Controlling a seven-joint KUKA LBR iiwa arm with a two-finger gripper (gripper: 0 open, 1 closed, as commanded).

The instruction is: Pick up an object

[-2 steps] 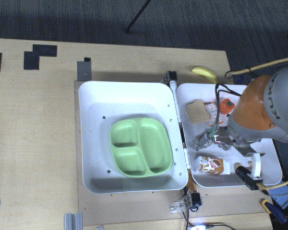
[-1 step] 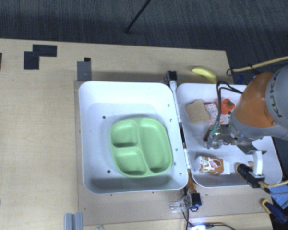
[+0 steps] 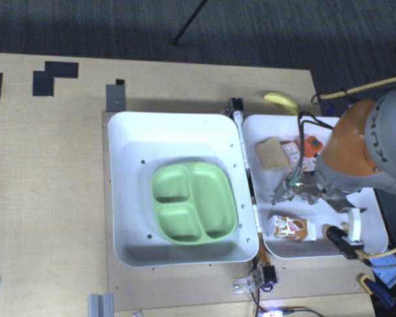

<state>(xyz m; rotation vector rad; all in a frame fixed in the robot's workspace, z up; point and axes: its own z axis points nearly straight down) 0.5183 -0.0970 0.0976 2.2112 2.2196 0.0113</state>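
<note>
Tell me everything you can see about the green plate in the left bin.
The green plate is a pale green divided tray, seemingly smooth plastic, with rounded corners and three compartments: two smaller ones on its left side and one long one on its right. It lies flat and face up, slightly rotated, on the floor of the left bin, roughly centred. Nothing rests in it, and it touches nothing but the bin floor.

Light wooden bench top spans most of the view. Beyond its far edge lies dark blue-grey carpeted floor. A thin dark stand leg slants across the floor toward the bench. Black square markers sit near the bench's far left edge. Lighting is even.
</note>
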